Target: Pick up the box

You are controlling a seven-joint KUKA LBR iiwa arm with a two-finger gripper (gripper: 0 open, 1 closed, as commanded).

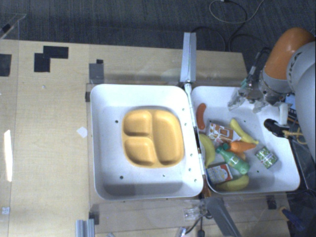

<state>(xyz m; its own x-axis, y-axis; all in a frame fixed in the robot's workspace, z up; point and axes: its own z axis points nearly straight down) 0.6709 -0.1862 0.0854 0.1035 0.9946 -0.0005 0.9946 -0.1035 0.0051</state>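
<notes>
The box [220, 131], a small orange and white carton, lies flat in the right bin [291, 174], left of its centre. It sits among play food, with a banana [243, 131] touching its right side. My gripper [245, 102] hangs over the bin's far edge, up and to the right of the box and apart from it. Its fingers [234, 101] are spread open with nothing between them.
Around the box are a red sausage [201, 115], a carrot [242, 146], a green bottle [233, 160], two more bananas [210, 149], a second small carton [219, 173] and a green can [266, 157]. A yellow divided tray [152, 136] lies in the left bin [103, 172].
</notes>
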